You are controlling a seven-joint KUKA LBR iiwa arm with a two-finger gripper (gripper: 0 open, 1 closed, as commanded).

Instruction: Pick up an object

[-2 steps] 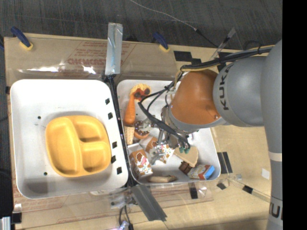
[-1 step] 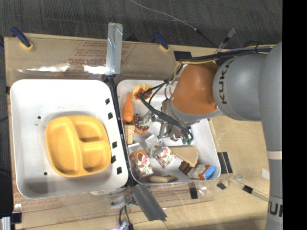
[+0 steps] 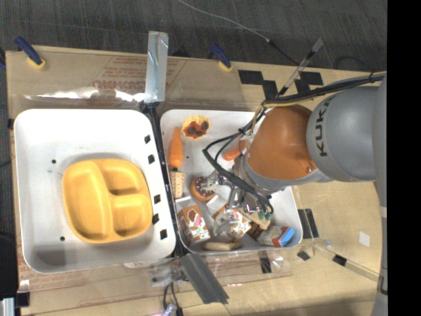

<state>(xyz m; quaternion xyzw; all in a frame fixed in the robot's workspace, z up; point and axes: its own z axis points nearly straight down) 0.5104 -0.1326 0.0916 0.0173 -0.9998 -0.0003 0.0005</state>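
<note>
Left bin (image 3: 26,176): yellow divided tray (image 3: 105,198), centre.
Right bin (image 3: 172,120): carrot (image 3: 176,149) at 10 o'clock, tart (image 3: 195,127) at 11, donut (image 3: 201,188) centre, clutter at 6.
Gripper (image 3: 231,209): low over clutter; grip cannot be judged.

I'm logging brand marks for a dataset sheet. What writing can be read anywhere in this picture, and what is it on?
"KUKA": dark letters running sideways on the grey arm, last letter partly cut off.
Red print on the cardboard sheet behind the bins: too faint to read.
Printing on the small packets in the right bin: too small to read.
</note>
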